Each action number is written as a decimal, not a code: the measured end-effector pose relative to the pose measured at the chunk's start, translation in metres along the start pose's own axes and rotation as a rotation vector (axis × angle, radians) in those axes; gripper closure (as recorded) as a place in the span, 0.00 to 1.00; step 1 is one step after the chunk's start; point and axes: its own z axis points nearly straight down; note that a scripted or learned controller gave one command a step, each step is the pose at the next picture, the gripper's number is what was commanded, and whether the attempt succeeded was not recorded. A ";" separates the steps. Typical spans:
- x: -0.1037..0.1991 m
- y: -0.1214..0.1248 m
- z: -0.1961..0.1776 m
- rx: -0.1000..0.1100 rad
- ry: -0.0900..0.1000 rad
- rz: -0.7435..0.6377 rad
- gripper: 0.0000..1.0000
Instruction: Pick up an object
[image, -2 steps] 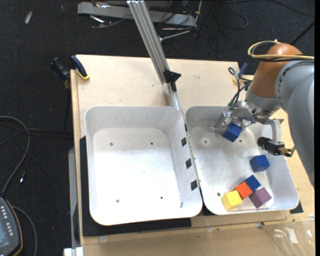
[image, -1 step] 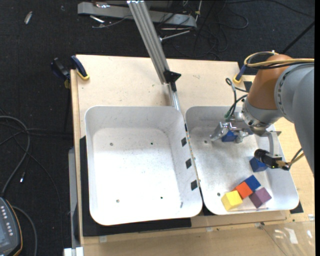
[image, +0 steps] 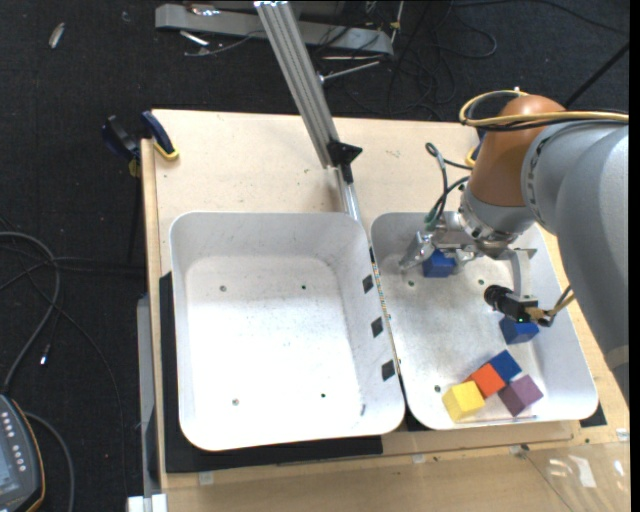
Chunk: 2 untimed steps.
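Arm (image: 560, 170) bent down over right bin (image: 440, 330), jaws gripping blue block (image: 437, 264)

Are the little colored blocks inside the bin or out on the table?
Inside. The yellow block, orange block and purple block sit together in the right bin, near its front edge.

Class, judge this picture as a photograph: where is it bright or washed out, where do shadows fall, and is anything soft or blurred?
Camera view: even overhead light; the white bins look bright but keep their specks; the gripper casts only a soft shadow; the yellow cube is sharp; the grey arm nearest the lens looks slightly soft.
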 end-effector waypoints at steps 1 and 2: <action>-0.002 -0.001 -0.010 0.000 -0.001 0.002 1.00; -0.002 0.000 -0.020 0.000 0.000 0.002 1.00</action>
